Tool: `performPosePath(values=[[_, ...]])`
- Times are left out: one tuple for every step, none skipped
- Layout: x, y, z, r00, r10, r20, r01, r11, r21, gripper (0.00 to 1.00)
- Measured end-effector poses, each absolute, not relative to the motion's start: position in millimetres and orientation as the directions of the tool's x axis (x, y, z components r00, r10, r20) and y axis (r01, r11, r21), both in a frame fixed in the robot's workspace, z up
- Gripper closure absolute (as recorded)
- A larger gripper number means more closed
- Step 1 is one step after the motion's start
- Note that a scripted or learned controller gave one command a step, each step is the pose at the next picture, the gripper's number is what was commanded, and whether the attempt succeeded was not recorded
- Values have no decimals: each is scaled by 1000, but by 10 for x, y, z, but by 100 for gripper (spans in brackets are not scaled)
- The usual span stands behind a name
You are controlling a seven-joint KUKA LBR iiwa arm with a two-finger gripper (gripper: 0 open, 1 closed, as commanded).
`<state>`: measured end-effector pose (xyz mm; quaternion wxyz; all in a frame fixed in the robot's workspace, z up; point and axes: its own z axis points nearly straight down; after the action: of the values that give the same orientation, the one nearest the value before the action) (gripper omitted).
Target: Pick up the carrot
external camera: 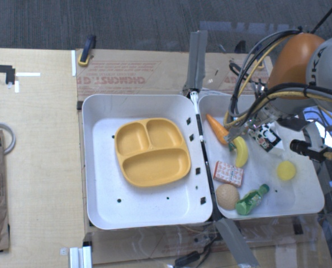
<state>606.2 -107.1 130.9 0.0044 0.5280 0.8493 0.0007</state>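
The carrot (217,127) is orange and tapered. It lies in the right bin (308,205) near its left wall, with the thick end pointing toward the bin's middle. My gripper (233,134) hangs low over the bin, right at the carrot's thick end and just above the top of a yellow banana (241,151). Cables and the wrist body cover the gripper's tip, so whether it touches the carrot is unclear.
The right bin also holds a pink box (228,174), a tan ball (227,196), a green bottle (251,200) and a yellow lemon (287,170). A yellow divided plate (153,151) sits in the left bin (99,205). Between the bins runs a divider wall (202,149).
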Motion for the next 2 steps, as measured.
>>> performPosePath(values=[[6359, -648, 1925, -532, 846, -3, 846, 532, 1, 0], [5693, -1075, 1523, -441, 897, -1, 897, 441, -2, 0]])
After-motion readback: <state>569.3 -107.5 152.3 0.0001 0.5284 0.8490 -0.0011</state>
